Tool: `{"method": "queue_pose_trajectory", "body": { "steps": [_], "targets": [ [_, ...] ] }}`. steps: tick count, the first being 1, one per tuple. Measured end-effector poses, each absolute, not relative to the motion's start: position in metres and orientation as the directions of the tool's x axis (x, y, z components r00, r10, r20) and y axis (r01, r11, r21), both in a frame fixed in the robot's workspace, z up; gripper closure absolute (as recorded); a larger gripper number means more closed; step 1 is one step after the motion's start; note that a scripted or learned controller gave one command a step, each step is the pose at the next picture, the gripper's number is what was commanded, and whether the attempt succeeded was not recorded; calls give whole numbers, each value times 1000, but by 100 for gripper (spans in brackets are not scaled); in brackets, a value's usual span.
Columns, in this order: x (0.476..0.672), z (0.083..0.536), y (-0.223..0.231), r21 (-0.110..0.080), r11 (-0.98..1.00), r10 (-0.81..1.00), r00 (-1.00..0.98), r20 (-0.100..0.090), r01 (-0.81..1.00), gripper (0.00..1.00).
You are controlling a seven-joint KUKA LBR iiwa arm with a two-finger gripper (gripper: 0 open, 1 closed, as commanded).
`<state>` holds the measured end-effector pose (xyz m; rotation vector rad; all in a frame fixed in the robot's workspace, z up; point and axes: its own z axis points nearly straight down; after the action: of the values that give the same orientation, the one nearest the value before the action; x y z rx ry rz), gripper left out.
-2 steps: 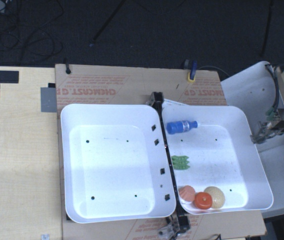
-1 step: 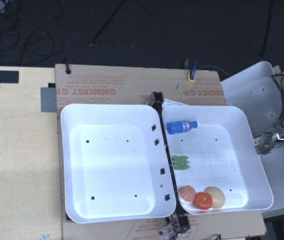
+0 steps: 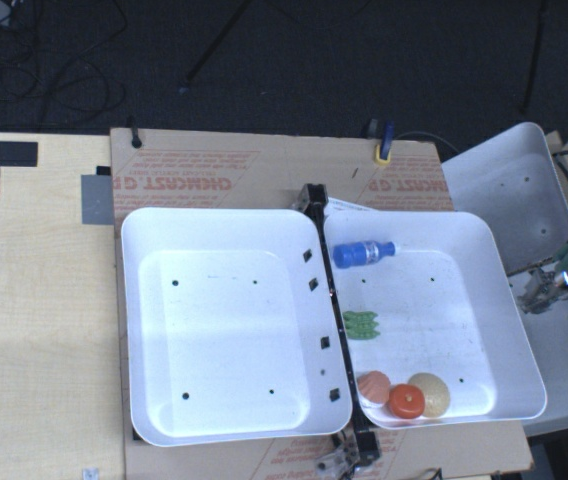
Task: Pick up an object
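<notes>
The right bin holds several small objects. A blue bottle lies on its side near the bin's far left corner. A small green ridged piece rests by the left wall, about halfway down. In the near left corner a pink piece, a red round piece and a beige round piece sit bunched together, touching one another.
The left bin stands beside the right one, with a black strip along their shared edge. Both rest on cardboard. A grey metal plate leans at the right, with cables below it. A wooden bench top lies to the left.
</notes>
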<state>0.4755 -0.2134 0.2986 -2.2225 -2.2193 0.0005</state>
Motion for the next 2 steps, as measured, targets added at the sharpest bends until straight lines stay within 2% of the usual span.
{"method": "queue_pose_trajectory", "body": {
  "steps": [2],
  "targets": [
    [476,317,-214,-4,-2,1000,2,2,1000,100]
  ]
}}
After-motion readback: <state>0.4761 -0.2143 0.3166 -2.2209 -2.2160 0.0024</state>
